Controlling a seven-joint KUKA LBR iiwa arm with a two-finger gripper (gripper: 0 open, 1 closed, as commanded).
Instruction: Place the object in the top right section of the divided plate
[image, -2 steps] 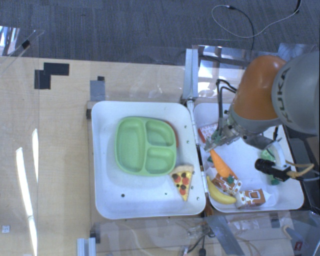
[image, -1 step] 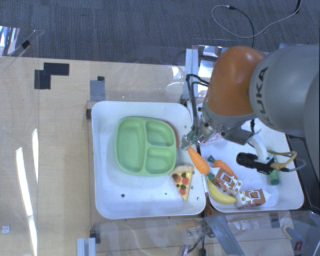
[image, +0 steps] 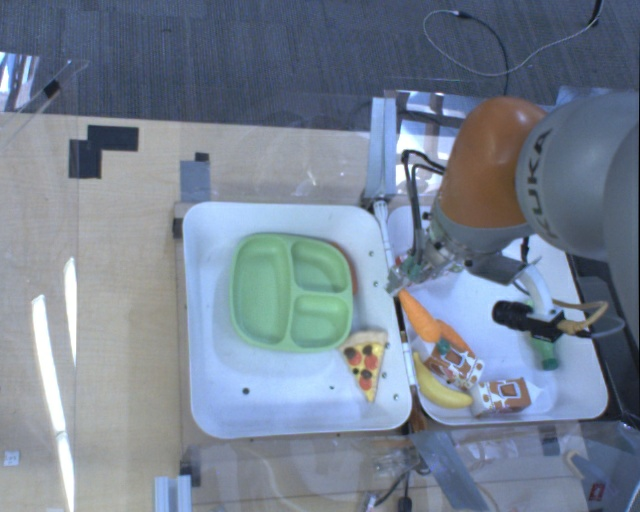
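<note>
The pick-up step looks to be in hand. The tool (image: 412, 268) hangs low at the near-left corner of the right bin (image: 585, 405), just above the upper tip of the carrot (image: 428, 320), likely the object meant. Whether it is open or closed cannot be told, and nothing shows in its grip. Next it must secure the carrot, lift it over the bin walls, and carry it left to the plate (image: 238, 290) and its top right section (image: 322, 268).

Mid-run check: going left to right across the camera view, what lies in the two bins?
green divided plate → pizza slice → carrot → small brown packet. The banana and patterned box overlap the carrot's span, so they are left out.
</note>
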